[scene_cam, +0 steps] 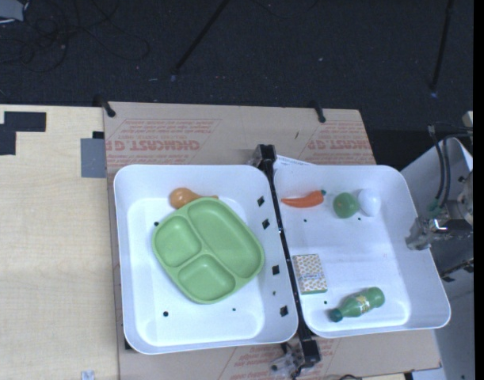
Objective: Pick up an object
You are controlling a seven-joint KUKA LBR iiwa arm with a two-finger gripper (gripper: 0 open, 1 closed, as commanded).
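The right bin [384,256] holds an orange carrot [302,200] at its far left. A green ball [345,204] and a white ball [369,203] lie side by side beyond it. A small patterned block [310,273] rests by the divider, and a green bottle [357,304] lies on its side near the front. In the left bin [139,291] sits a green divided plate [206,249], with a yellow-orange item [182,197] tucked behind it. My gripper [432,229] hangs at the right bin's right rim, apart from every object.
Both bins rest on a cardboard sheet [226,133] over a pale wooden bench [43,252]. A black divider clip [265,158] stands between the bins at the back. Cables and the arm's grey body [455,180] crowd the right side.
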